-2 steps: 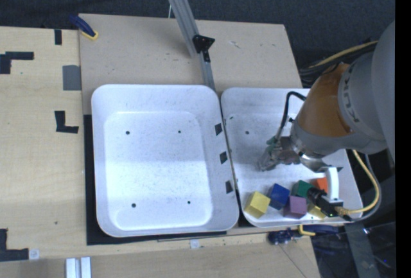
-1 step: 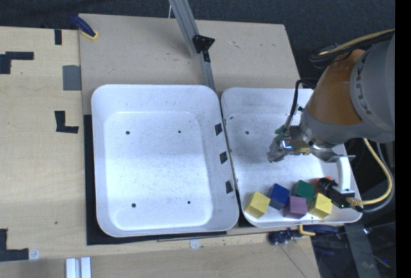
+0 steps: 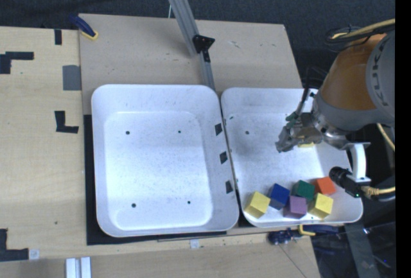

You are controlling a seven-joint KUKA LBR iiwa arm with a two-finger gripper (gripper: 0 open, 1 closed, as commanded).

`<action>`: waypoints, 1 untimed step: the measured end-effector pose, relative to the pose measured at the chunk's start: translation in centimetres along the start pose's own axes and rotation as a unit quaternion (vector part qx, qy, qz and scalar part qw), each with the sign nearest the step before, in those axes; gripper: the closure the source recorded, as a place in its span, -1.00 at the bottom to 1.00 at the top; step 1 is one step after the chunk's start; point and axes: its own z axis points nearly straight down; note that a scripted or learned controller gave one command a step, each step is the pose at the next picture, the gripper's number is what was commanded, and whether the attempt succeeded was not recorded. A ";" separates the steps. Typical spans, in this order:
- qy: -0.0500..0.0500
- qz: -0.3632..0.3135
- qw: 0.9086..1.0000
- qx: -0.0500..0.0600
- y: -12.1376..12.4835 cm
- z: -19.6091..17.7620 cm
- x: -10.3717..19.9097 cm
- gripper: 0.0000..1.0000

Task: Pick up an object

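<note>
Several small blocks lie clustered at the near end of the right bin (image 3: 257, 110): a yellow block (image 3: 258, 204), a blue block (image 3: 279, 195), a purple block (image 3: 297, 205), a green block (image 3: 304, 190), an orange block (image 3: 325, 185) and a second yellow block (image 3: 322, 205). My gripper (image 3: 288, 140) hangs over the middle right of that bin, above and behind the blocks. A pale yellowish patch shows beside it, too unclear to identify.
The left bin (image 3: 103, 103) stands beside the right one, with a raised divider between them. A grey metal pole (image 3: 183, 7) slants down from the top to the bins' far edge. A blue and yellow tool (image 3: 84, 26) lies on the bench's far left.
</note>
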 end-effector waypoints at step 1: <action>0.001 -0.002 1.000 0.002 2.5 0.4 4.2 1.00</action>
